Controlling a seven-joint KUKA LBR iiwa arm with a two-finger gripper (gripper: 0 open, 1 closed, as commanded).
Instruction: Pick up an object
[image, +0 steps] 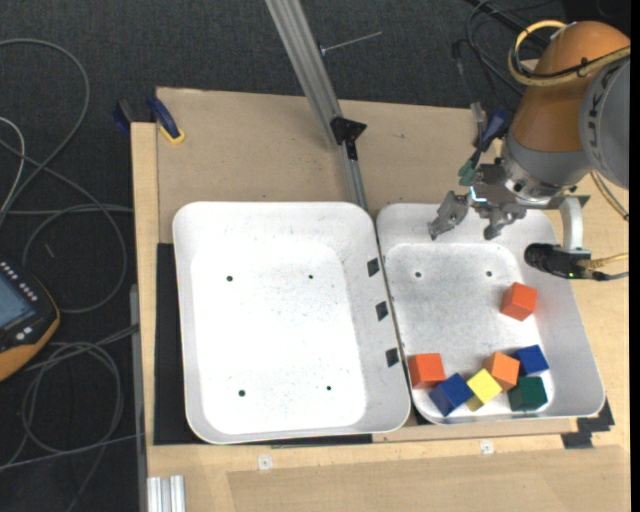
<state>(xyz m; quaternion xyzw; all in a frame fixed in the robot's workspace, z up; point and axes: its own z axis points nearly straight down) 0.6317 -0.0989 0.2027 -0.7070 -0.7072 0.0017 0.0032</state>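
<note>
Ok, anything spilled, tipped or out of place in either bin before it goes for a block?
Nothing stands out. All the cubes sit inside the right white bin: six bunched at its near edge, among them an orange cube and a dark green cube, and one orange-red cube alone. The open two-finger gripper holds nothing.

Seven small blocks are seen in the right bin (560, 290), all resting on its floor. An orange block (518, 301) lies alone near the bin's right wall, well apart from the others. The remaining six are gathered along the bin's near edge: an orange-red block (427, 369) toward the near left corner, a blue block (451, 392) just beside it, a yellow block (484, 386) touching that one, a second orange block (505, 369) behind the yellow, a blue block (532, 359) to its right, and a dark green block (528, 394) in the near right corner.
</note>
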